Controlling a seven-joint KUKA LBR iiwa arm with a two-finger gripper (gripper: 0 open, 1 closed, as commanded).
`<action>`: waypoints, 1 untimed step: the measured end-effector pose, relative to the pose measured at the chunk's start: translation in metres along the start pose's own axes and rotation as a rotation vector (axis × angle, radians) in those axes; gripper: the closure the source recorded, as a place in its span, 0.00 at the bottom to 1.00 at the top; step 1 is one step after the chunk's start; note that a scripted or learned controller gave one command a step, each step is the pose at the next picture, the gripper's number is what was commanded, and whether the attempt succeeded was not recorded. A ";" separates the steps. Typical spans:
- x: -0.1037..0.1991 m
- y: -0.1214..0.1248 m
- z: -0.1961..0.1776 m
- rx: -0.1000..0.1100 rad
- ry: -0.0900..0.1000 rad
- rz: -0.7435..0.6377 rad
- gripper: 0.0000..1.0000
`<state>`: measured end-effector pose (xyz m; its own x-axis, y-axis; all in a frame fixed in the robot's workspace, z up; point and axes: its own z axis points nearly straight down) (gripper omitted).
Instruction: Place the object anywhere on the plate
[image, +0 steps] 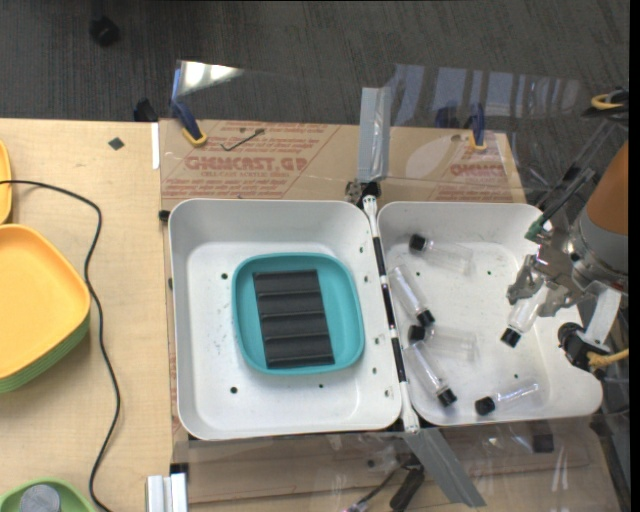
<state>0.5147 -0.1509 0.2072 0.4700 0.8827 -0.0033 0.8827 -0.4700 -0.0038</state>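
A teal plate (347, 318) with a black ridged insert (292, 319) lies in the left white bin (200, 330). Several clear tubes with black caps, such as one tube (407, 293) near the divider, lie scattered in the right bin (480, 225). My gripper (533, 297) hangs over the right side of that bin. Its fingers are shut on a clear tube (519, 322), which tilts downward with its black cap (510, 338) at the low end, above the bin floor.
Yellow plates (35, 300) are stacked on the wooden bench at far left, with a black cable (100, 300) running past them. A cardboard sheet (260, 155) lies behind the bins. The arm's grey and orange body (608, 215) stands at the right edge.
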 end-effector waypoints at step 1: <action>0.000 0.000 0.000 0.000 0.000 0.001 0.00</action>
<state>0.5147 -0.1509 0.2073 0.4704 0.8824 -0.0031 0.8824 -0.4705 -0.0036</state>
